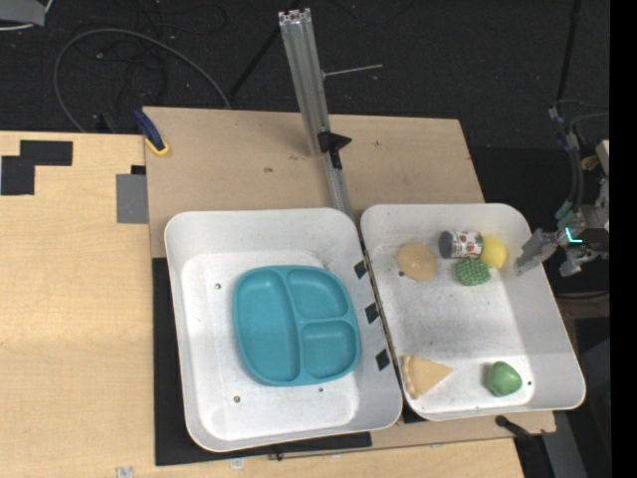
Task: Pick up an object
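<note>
The right bin (537, 317) holds several small objects. A tan round piece (417, 261), a small can (461, 244), a yellow lemon-like fruit (495, 252) and a green bumpy ball (474, 273) cluster near its far side. A tan wedge (426, 374) and a green fruit (504, 377) lie near its front. My gripper (551, 259) hangs at the bin's right rim, just right of the yellow fruit. It is open, with nothing between its fingers (530, 253).
The left bin (189, 267) holds a teal divided plate (296, 324). An upright metal post (309, 88) stands behind the bins. Cables hang at the far right beside the arm.
</note>
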Tool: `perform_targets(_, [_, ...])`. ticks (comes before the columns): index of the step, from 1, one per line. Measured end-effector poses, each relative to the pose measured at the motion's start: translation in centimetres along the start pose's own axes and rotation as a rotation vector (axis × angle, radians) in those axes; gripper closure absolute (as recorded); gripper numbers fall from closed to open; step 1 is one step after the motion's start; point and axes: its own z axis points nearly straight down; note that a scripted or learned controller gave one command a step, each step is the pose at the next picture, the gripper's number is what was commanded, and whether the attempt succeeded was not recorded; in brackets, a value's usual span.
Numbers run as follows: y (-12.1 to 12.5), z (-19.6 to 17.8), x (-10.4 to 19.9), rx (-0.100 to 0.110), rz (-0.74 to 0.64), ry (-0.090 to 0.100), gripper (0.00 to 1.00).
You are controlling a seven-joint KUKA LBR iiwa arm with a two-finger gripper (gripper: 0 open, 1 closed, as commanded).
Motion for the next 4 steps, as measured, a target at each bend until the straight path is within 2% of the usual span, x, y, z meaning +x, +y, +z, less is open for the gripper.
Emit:
perform_targets(1, [0.1,-0.1,0.0,-0.003,0.0,-0.001,0.0])
perform_targets(3, [1.9,10.2,0.9,0.001,-0.004,0.001,0.0])
perform_targets(4, [1.7,14.6,0.3,-0.001,-0.001,0.0,0.0])
